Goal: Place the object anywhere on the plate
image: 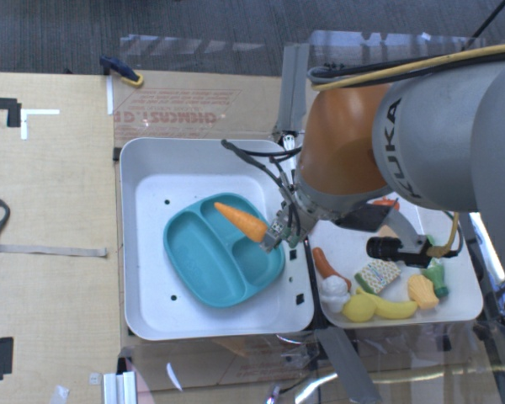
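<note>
Carrot (241, 219) lies over the upper right compartment of the teal plate (204, 269), its thick end at the gripper (275, 236), which sits at the plate's right rim. From where I stand the fingertips seem closed on that end, though the view is tight there. Whether the carrot already rests on the plate or hangs just above, I cannot tell. By my reckoning only the release and retreat remain.
</note>
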Controlling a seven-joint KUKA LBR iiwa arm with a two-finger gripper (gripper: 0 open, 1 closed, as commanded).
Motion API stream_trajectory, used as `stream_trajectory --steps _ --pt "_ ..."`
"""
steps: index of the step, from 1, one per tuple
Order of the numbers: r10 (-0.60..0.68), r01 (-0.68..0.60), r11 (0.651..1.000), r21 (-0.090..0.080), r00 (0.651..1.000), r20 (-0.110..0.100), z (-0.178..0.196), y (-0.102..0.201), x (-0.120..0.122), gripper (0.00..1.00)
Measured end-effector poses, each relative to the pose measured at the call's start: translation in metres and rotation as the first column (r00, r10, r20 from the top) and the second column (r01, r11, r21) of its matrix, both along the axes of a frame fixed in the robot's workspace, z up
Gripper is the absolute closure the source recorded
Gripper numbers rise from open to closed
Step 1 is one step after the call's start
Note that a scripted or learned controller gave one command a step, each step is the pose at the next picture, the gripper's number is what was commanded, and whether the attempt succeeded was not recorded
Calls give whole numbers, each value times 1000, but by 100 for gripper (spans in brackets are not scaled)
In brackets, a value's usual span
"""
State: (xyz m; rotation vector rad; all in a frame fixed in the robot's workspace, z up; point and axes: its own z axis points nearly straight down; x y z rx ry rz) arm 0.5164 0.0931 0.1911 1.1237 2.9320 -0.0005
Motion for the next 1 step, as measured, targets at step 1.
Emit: stream_trajectory --steps 1 --pt "0 0 1000 0 1000 0 0 0 0 0"
